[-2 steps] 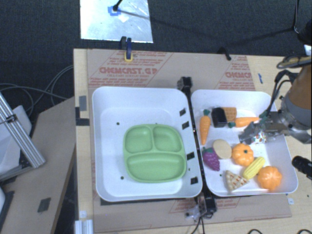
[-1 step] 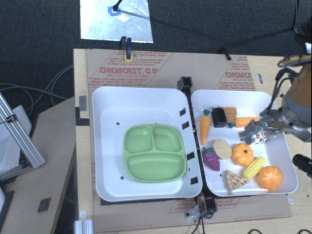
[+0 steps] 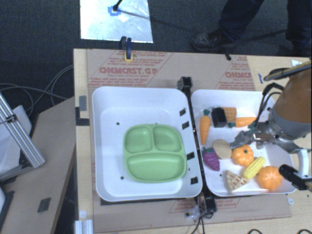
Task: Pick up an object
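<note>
The right white bin point(image 3: 229, 97) holds several toy foods: a carrot point(image 3: 204, 128), a black and orange block point(image 3: 224, 116), a second carrot point(image 3: 245, 122), a beige egg-shaped piece point(image 3: 222, 148), purple grapes point(image 3: 211, 158), a small orange pumpkin point(image 3: 242, 156), a yellow corn cob point(image 3: 254, 167), an orange point(image 3: 269, 177) and a pizza slice point(image 3: 235, 180). My gripper point(image 3: 249, 137) hangs low over this bin, just above the pumpkin and right of the beige piece. Nothing is visibly held in it.
The left white bin point(image 3: 112, 106) holds a green divided plate point(image 3: 155, 152). A black divider with clips point(image 3: 187, 126) runs between the bins. The grey and orange arm point(image 3: 295, 106) covers the right bin's far right side. Cardboard lies under both bins.
</note>
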Robot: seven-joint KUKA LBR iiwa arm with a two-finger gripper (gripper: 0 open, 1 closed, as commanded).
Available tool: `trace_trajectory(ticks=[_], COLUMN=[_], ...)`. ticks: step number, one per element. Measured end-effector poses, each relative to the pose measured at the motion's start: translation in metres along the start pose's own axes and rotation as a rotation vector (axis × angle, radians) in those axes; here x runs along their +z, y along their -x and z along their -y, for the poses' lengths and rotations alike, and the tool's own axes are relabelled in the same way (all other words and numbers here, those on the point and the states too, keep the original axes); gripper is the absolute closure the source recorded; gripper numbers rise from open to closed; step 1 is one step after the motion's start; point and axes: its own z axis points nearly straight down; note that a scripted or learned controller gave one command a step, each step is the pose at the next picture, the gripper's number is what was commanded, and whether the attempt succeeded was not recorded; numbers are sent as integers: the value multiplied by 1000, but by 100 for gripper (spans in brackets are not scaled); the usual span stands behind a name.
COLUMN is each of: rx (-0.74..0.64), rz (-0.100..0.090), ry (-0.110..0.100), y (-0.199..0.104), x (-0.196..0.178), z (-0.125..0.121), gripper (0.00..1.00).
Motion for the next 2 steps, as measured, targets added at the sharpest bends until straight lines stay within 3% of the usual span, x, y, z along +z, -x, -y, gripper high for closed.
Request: trace_trajectory(ticks=[1,2], rx=[0,0], rz=[-1,4], ry=[1,21], y=[-10,-8], x=[53,67], z=[-5,-11], gripper=[0,0])
